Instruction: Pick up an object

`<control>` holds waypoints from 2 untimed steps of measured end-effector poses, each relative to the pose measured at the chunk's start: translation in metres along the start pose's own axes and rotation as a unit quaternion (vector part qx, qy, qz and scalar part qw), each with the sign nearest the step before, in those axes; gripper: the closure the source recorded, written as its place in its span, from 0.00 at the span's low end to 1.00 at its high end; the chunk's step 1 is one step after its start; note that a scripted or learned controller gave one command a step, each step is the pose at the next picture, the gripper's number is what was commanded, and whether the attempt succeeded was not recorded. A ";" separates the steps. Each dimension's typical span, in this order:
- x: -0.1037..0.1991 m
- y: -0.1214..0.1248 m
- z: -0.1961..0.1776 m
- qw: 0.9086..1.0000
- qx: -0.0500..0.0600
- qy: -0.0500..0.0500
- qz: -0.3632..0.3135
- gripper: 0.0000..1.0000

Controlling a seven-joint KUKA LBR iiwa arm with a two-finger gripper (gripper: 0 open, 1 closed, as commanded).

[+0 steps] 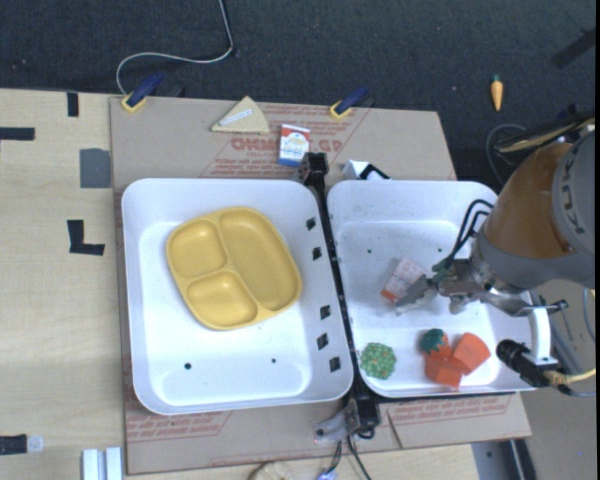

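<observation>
Camera view: jaws [412,296] low in the right bin [380,203], at a small tube.

Whether the jaws are parted or closed I can't tell from up here. The small tube [401,279], pale with an orange-red end, lies just at their tip, long axis slanting, red end toward the lower left. Nearer the front wall sit a green ball [378,359], a teal piece [433,341] and orange blocks [458,359]. A yellow divided plate [232,266] rests in the left bin [145,298] on the worktop.

Gripper [412,295] finger gap blurred against the small crumpled item [402,279].
</observation>
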State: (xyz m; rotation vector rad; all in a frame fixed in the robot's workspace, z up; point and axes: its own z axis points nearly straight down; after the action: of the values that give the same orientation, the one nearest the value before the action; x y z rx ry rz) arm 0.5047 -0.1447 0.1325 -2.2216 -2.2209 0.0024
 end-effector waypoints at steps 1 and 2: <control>0.016 -0.020 0.046 1.000 -0.002 0.000 -0.001 0.00; 0.033 0.045 0.045 1.000 -0.003 0.000 -0.001 0.00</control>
State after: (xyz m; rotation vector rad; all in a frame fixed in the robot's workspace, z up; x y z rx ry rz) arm 0.5499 -0.1118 0.0870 -2.2227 -2.2272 -0.0039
